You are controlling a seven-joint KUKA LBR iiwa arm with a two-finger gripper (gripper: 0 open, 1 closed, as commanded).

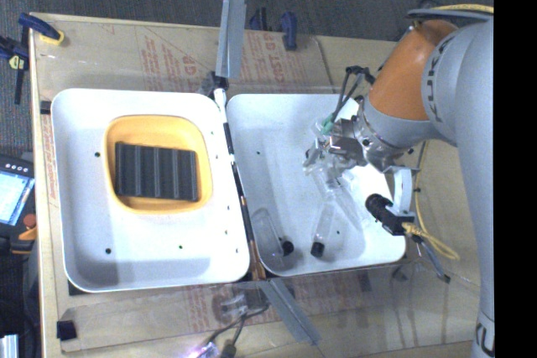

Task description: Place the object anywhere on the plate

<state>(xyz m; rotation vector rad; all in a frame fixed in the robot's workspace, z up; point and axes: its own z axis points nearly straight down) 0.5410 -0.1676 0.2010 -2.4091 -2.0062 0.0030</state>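
The object (157, 172), a dark ridged slab, lies flat on the yellow plate (157, 128). It covers the plate's middle and lower half, and the widest bare yellow is at the 12 o'clock rim. The plate sits in the centre of the left bin (75, 247).

From the object, the gripper (301, 248) is at about 4 o'clock, over in the right bin (268, 138) near that bin's 6 o'clock wall. Its two black tips stand apart with bare white floor between them, and nothing is held. The arm (403, 88) comes in from 3 o'clock, its orange band above the wrist.

Judging from how things lie, the task looks done: the object rests inside the plate's rim and the gripper is well apart from it. At most a retreat of the arm is left.

The fingers are clear plastic and blend into the white bin, so their outline above the black tips is hard to trace. The wrist hides part of the right bin at 3 o'clock. At the surface's (126, 54) 9 o'clock edge a lit screen (13, 197) is cut off.
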